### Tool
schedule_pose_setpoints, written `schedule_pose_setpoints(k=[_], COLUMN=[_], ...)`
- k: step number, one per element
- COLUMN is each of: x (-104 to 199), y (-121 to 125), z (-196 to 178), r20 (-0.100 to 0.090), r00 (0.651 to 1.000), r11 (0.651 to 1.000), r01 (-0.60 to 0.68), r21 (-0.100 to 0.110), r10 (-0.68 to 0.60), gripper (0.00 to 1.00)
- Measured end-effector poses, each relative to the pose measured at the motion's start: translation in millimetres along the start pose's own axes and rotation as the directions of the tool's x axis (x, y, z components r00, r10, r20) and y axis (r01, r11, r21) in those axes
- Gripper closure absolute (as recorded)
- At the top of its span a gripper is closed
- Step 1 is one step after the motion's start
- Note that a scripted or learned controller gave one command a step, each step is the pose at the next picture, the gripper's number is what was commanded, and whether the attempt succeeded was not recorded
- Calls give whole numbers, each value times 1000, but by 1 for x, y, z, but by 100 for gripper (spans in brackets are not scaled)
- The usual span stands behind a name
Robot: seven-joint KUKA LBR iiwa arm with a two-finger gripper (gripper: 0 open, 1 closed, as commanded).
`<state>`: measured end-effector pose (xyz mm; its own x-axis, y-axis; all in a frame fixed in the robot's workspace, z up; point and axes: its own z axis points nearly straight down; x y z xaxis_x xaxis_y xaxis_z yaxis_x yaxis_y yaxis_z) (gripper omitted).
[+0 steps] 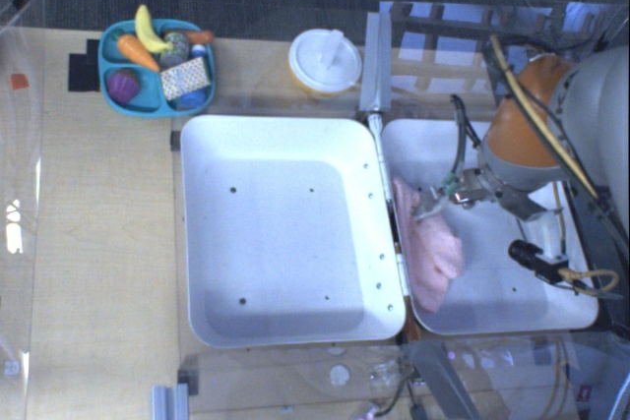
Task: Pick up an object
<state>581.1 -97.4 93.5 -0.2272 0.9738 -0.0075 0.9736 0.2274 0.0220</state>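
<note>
A crumpled pink cloth (431, 249) lies in the right bin (512, 310), against its left wall. My gripper (429, 203) is low over the cloth's upper end and seems to touch it. The grey arm with its orange band (522, 138) reaches in from the right, above the bin.
The left bin (276, 231) sits beside the right one, with a metal divider (387, 211) between them. A blue tray (157, 64) of toy food stands at the back left of the bench. A white lidded cup (325, 62) stands behind the bins. Cables (551, 270) hang by the arm.
</note>
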Motion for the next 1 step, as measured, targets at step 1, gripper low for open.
schedule_pose_setpoints(k=[1], x=[18], y=[-70], z=[-2], r20=[1], r00=[1000], r11=[1000], r01=[24], r21=[-1], r10=[-24], gripper=[0])
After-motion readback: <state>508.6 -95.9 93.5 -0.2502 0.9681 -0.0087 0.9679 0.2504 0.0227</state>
